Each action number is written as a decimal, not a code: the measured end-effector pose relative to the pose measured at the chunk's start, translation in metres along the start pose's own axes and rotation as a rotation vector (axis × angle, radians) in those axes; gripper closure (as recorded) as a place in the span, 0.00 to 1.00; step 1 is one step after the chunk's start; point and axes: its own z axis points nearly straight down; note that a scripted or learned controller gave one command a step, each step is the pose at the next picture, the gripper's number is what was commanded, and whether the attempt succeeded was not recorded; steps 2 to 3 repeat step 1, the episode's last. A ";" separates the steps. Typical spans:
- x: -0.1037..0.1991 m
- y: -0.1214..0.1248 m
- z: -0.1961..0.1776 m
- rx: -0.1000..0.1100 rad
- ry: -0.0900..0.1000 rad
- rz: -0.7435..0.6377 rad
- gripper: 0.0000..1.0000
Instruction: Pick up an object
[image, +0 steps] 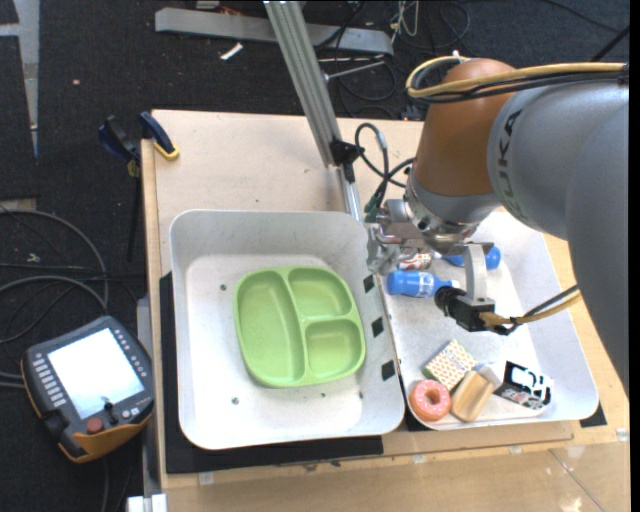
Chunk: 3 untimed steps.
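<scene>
Camera view: gripper (400, 262) low in right bin (560, 380) by blue object (412, 284); can't tell its state. Donut (432, 400) near front; green tray (300, 325) in left bin (200, 300).

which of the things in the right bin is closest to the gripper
The blue cylinder, lying just under the gripper. The pink donut, checkered block and tan piece sit at the bin's near end.

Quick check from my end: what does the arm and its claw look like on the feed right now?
The arm is smooth grey with dark lettering, and an orange band sits above the wrist. Yellowish cables loop along it. The claw is a compact metallic assembly with black parts.
</scene>
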 end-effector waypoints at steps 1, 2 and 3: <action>0.051 -0.021 -0.013 0.000 0.000 0.000 1.00; 0.051 -0.021 -0.013 0.000 0.000 0.000 1.00; 0.051 -0.021 -0.013 0.000 0.000 0.000 1.00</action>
